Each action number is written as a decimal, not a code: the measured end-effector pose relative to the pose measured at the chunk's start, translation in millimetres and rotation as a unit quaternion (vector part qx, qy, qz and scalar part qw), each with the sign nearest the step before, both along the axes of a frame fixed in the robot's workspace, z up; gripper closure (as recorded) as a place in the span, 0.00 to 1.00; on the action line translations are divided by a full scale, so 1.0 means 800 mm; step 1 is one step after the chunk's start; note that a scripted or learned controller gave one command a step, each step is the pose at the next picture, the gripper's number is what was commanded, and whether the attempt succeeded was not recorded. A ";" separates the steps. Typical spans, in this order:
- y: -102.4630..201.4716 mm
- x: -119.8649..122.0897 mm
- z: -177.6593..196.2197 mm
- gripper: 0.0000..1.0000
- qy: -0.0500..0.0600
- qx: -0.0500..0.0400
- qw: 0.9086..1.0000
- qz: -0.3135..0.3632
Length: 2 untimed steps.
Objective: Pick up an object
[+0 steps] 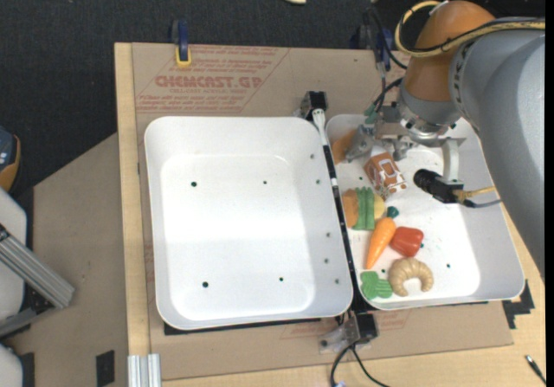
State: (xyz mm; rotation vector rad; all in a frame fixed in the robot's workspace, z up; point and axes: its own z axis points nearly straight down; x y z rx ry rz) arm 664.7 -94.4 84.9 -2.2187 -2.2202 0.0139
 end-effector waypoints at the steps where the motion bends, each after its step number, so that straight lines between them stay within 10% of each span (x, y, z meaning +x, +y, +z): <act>1: 0.002 0.003 0.015 1.00 -0.005 0.001 1.000 0.000; 2: 0.096 -0.094 0.132 1.00 -0.005 0.005 1.000 0.003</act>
